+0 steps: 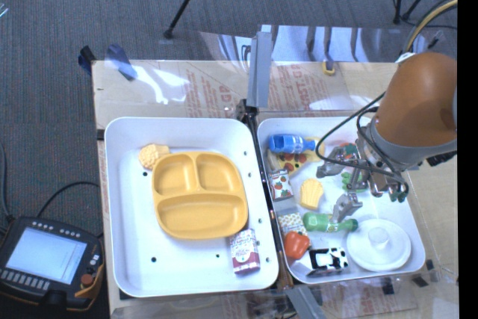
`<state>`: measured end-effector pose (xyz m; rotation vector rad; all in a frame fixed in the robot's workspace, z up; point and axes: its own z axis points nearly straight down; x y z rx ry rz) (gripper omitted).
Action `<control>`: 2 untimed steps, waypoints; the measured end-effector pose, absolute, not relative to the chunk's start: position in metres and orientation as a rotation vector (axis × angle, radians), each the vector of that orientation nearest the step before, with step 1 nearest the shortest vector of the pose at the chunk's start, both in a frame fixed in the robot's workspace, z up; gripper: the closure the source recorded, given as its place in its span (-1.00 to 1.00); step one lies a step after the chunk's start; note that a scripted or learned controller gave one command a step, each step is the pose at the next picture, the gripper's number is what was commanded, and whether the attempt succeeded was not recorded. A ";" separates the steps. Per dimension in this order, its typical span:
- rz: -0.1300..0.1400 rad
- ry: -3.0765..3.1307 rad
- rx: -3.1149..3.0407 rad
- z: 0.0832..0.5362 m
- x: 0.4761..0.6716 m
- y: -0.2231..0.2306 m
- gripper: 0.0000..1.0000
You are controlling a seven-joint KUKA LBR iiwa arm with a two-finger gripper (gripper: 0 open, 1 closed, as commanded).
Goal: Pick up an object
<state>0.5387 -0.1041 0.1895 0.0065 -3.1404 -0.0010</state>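
My gripper [342, 183] hangs over the middle of the right bin [415, 229], under the orange-banded wrist [418, 101]. Its two grey fingers [347, 203] stand apart, so it is open, and a small green piece [349, 178] shows in the gap. Just below lies a green bottle [328, 222]. To its left is a yellow wedge [311, 193]. A blue bottle [290, 143] lies at the bin's far left, with a pizza slice [287, 160] under it. A red pepper [296, 243] and a black-and-white block [327, 259] sit near the front wall.
A white round lid [379, 243] fills the right bin's front right corner. A small printed packet [281, 185] lies by the divider. The left bin [123, 198] holds a yellow divided plate [199, 194], a yellow waffle piece [152, 155] and a red can [244, 251].
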 end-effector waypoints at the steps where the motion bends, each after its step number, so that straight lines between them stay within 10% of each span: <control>1: -0.002 -3.143 0.069 0.099 0.564 -0.090 -1.00; 2: -0.001 -3.136 0.228 0.088 0.631 -0.139 -1.00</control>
